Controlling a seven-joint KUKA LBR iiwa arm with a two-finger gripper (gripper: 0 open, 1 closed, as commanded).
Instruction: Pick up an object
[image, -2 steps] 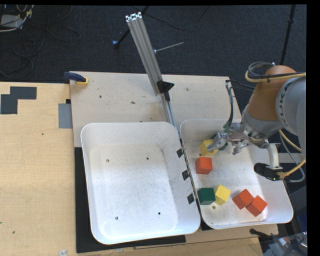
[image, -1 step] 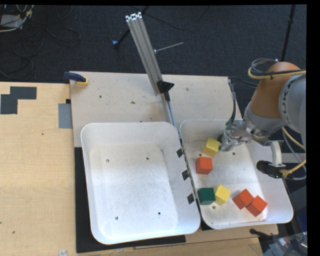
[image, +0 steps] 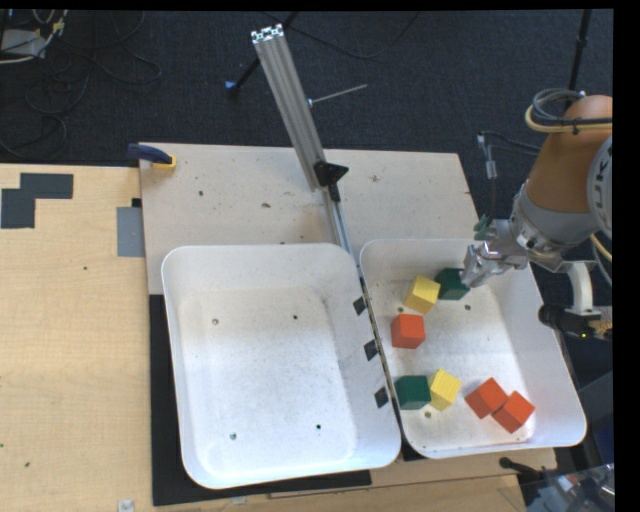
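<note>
Pincer (image: 478, 268) sits low in the right bin (image: 560, 425), at the dark green block (image: 452, 284) beside a yellow block (image: 424, 293). Finger state cannot be determined, and no grasp or lift is confirmed; the pick remains outstanding.

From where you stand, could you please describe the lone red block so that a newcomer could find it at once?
Look in the right bin, near its left wall. The red block sits just below a yellow block, apart from the two red blocks touching each other near the bottom right corner.
</note>
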